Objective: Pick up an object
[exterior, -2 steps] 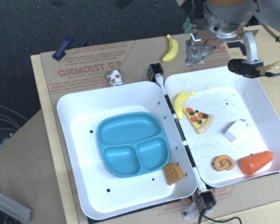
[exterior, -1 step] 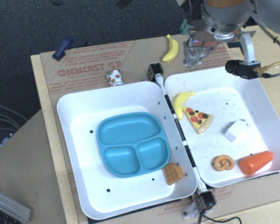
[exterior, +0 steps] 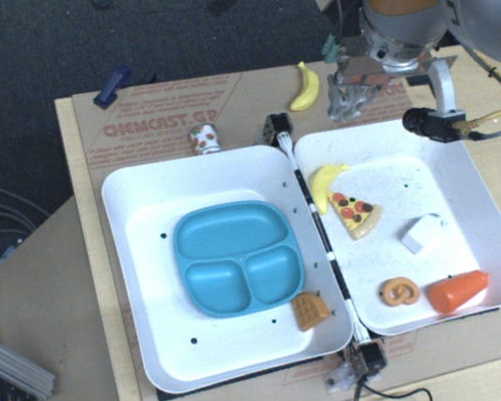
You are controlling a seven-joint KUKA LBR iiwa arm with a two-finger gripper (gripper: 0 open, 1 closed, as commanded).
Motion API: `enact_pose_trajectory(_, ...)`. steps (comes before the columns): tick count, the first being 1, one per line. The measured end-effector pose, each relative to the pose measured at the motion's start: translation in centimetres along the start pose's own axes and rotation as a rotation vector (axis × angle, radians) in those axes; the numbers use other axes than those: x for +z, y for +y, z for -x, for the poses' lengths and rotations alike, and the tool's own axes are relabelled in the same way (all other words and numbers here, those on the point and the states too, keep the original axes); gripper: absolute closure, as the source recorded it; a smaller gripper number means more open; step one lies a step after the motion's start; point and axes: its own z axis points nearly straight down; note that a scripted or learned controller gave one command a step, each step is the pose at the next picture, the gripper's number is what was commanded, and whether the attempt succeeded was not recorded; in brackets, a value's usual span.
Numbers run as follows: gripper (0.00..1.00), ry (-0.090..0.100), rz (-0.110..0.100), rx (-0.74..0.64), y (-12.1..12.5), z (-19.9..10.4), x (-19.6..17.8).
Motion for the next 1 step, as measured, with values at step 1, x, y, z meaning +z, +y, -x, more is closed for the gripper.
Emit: enact_pose_trajectory(1, 0.0, 0.0, 0.0, 0.0, 0.0, 0.0, -0.01)
